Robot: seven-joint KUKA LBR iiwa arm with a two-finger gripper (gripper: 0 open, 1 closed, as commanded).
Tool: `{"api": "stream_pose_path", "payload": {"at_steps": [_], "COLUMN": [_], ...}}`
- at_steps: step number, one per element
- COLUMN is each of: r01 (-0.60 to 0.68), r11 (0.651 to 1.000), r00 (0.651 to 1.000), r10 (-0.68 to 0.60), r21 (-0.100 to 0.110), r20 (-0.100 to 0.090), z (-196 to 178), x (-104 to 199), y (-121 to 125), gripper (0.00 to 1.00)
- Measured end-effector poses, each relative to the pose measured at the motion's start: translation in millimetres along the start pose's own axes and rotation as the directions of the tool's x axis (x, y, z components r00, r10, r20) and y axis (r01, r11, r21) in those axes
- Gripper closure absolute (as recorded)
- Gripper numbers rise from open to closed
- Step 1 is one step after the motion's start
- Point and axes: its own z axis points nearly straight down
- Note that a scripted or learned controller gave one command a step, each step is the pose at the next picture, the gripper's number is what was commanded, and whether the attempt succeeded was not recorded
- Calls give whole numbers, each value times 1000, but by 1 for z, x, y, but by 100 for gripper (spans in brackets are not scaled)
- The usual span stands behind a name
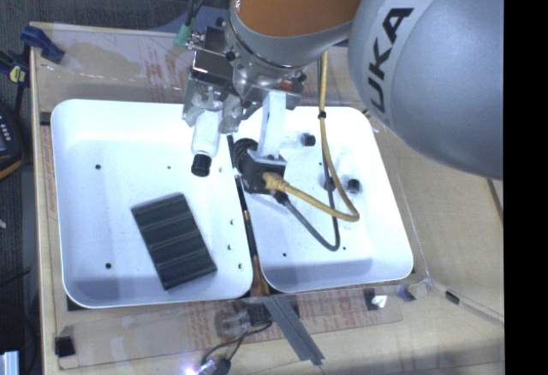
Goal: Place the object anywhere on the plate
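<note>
A dark ridged rectangular slab (173, 241) lies flat and at a slant in the front half of the left bin (77, 193). My gripper (208, 135) hangs over the back right part of that bin, close to the wall shared with the right bin (377, 228). It is well behind the slab and apart from it. A pale tube with a black tip (202, 152) points down from the gripper toward the bin floor. Whether anything is held there cannot be made out.
Two small dark bits (306, 140) (351, 187) sit on the right bin's floor under the arm. The big grey arm body (428, 48) covers the back right. A blue clamp (38, 44) sits at the bench's back left corner.
</note>
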Motion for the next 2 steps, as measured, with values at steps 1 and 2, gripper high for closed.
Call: {"api": "stream_pose_path", "payload": {"at_steps": [1, 2], "r01": [-163, -499], "r11": [987, 867], "r00": [987, 867], "r10": [163, 499], "r21": [2, 2], "r20": [6, 5], "z": [153, 334], "x": [13, 34], "y": [-46, -43], "gripper": [100, 100]}}
